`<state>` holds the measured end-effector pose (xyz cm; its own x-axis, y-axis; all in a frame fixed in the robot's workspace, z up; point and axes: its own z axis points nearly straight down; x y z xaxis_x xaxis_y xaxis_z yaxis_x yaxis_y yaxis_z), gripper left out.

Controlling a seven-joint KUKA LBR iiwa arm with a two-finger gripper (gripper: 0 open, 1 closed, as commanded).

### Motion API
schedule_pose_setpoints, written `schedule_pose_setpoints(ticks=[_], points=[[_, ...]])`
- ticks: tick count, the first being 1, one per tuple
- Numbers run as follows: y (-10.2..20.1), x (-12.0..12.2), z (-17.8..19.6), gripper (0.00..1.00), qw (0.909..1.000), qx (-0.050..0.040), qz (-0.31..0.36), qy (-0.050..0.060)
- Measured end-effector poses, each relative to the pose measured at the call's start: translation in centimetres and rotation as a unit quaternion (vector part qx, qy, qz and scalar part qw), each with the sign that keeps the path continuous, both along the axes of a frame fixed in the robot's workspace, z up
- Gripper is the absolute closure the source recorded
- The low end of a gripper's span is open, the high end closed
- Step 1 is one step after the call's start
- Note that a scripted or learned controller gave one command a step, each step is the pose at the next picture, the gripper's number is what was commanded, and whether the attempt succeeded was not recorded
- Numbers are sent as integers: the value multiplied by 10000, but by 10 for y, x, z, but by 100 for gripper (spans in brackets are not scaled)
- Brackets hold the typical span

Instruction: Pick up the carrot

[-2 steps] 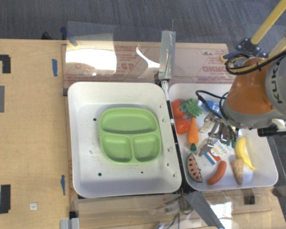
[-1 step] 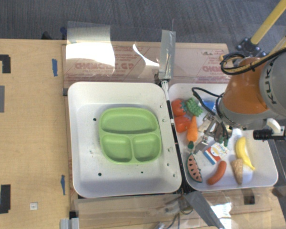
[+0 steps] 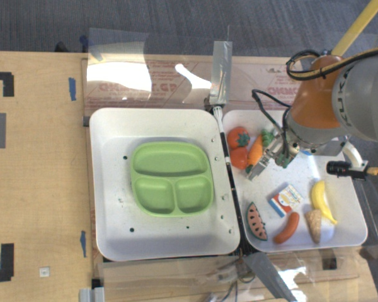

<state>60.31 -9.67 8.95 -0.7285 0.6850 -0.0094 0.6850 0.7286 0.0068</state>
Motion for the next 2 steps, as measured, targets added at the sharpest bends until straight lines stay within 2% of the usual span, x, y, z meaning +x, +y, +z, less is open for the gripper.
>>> schedule_pose_setpoints(ticks=[1,2], points=[[0,-2,10,100,10000,-6,6,49],[38,15,134,100,9973,15,-730,-17]])
